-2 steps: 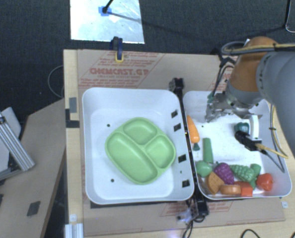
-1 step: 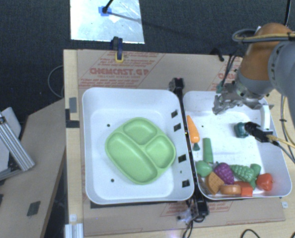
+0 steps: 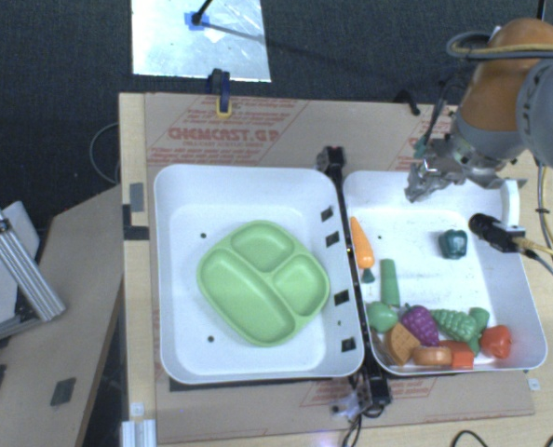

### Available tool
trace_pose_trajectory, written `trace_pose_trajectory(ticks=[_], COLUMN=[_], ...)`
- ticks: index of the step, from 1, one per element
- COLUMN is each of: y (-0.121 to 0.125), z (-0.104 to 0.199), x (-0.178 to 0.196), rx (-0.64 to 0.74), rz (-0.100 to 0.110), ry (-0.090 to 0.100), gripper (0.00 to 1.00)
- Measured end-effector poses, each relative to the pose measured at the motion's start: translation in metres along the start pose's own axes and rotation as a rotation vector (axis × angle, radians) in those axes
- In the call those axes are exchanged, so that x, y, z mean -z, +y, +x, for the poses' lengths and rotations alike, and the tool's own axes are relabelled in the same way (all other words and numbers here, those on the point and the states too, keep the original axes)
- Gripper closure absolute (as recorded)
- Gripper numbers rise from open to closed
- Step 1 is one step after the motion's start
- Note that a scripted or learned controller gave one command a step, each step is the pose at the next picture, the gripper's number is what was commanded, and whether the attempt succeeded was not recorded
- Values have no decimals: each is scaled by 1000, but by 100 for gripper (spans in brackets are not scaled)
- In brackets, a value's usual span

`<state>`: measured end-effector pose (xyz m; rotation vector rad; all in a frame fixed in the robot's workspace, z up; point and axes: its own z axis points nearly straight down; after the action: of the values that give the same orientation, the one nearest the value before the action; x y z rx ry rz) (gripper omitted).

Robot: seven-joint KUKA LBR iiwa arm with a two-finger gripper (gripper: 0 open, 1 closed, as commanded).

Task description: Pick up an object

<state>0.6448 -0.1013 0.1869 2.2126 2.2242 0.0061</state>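
Two shallow white bins sit side by side on the bench. The left bin (image 3: 179, 250) holds a pale green divided plate (image 3: 263, 282), smooth and rounded, with three compartments. The right bin (image 3: 528, 329) holds the toy foods. We see the gripper (image 3: 424, 184) poised over the far left corner of the right bin, its grey metal fingers pointing down; whether they are spread or closed we cannot tell, and nothing shows between them.

The relation that matters: every candidate lies nearer the camera than the gripper. Nearest are the orange carrot (image 3: 361, 241), slim and tapered, its long axis running roughly along the divider between the bins and close against it, and the small dark teal object (image 3: 454, 243), compact and blocky, lying alone in open floor toward the arm's side. The green vegetable stalk (image 3: 388, 282) lies upright in view below the carrot. Well apart, at the near edge, a tight heap gathers the purple grapes (image 3: 421, 324), knobbly, with glossy red and orange pieces touching.

We judge the isolated teal object the easier target; the carrot hugs the wall.
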Motion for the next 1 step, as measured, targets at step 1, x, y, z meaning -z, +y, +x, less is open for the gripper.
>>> trace_pose_trajectory(ticks=[1], y=[1], z=[0], x=[40], rx=[1], rz=[2], ry=[0], gripper=[100])
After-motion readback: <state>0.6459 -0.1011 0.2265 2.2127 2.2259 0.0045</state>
